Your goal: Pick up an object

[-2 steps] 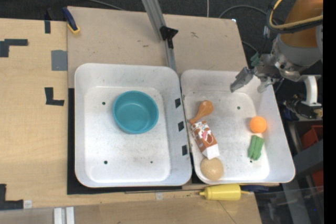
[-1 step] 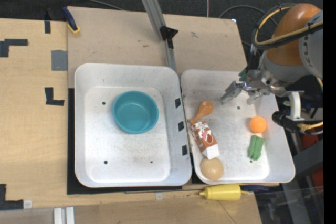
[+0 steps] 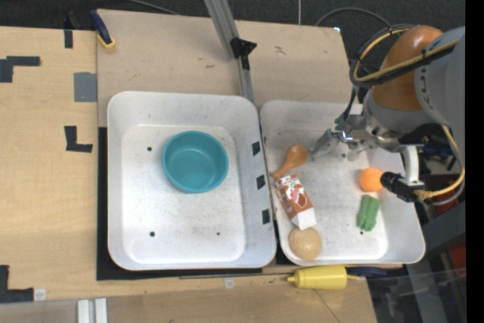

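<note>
The right bin (image 3: 333,113) holds a brown drumstick-shaped toy (image 3: 293,159), a red and white carton (image 3: 295,202), a tan ball (image 3: 305,243), an orange ball (image 3: 370,179) and a green toy (image 3: 368,212). My gripper (image 3: 337,146) hangs over the upper middle of this bin, to the right of the drumstick toy and up-left of the orange ball. Its fingers stand open with nothing between them. One fingertip (image 3: 318,149) points toward the drumstick toy without touching it.
The left bin (image 3: 125,117) holds a teal bowl (image 3: 196,161). A yellow bottle (image 3: 321,277) lies on the bench just in front of the right bin. A grey pole (image 3: 219,0) slants over the back, its foot between the bins. Cables loop behind the arm.
</note>
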You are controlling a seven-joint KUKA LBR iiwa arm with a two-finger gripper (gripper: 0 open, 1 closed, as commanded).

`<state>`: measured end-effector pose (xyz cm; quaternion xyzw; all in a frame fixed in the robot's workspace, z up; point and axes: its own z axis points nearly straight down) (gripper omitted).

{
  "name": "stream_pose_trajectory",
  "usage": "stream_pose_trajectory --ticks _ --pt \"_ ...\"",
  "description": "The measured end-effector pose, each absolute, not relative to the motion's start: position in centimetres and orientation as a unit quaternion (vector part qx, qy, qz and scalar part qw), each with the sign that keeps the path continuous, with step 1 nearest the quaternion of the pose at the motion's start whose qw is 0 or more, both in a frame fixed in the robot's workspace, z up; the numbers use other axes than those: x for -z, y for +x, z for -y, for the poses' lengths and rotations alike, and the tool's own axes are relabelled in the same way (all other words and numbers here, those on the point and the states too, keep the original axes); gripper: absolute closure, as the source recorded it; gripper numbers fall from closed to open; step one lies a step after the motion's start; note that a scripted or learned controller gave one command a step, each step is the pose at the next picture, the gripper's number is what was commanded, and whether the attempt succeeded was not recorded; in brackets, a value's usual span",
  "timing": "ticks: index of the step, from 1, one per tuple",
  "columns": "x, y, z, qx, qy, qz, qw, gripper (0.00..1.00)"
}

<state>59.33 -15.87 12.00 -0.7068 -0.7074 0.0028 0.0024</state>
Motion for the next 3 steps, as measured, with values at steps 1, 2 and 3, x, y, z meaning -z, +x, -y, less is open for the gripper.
stream_pose_trajectory --ticks 1,2,3 --pt "-13.4 59.5 15.8 -0.0008 -0.706 0.708 0.001 1.0" --pt "-19.1 60.3 15.2 0.001 -0.706 0.708 -0.002 1.0" --pt "-21.6 60.4 15.1 0.0005 -0.706 0.708 -0.001 1.0"
